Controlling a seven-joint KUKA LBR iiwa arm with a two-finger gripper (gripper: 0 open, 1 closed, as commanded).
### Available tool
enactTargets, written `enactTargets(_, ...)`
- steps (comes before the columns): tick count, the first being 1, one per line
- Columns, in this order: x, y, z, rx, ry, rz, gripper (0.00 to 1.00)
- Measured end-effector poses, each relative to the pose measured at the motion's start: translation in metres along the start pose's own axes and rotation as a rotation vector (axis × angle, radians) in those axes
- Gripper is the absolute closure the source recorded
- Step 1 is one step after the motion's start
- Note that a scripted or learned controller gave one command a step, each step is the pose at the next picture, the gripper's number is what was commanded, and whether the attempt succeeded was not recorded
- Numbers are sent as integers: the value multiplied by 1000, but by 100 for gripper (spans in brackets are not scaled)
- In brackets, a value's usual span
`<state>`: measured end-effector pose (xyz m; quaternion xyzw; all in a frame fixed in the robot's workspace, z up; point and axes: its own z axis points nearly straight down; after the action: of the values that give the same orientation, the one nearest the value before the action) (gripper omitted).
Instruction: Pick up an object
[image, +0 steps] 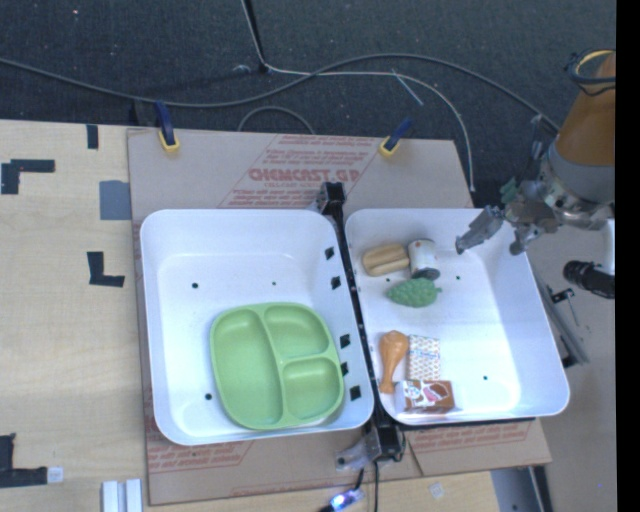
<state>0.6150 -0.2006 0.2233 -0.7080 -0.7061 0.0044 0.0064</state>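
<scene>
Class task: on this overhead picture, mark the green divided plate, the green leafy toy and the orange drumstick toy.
green divided plate (277, 362): camera view, ridge between its compartments.
green leafy toy (414, 292): camera view, middle of its body.
orange drumstick toy (393, 352): camera view, its thick end.

Two white bins (160, 300) on cardboard sheet (290, 170); cables (300, 72) behind.
</scene>
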Motion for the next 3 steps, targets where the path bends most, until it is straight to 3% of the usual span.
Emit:
enactTargets(1,1,3,-9,-14,-3,-4,0)
enactTargets(3,6,0,103,-12,-5,-4,0)
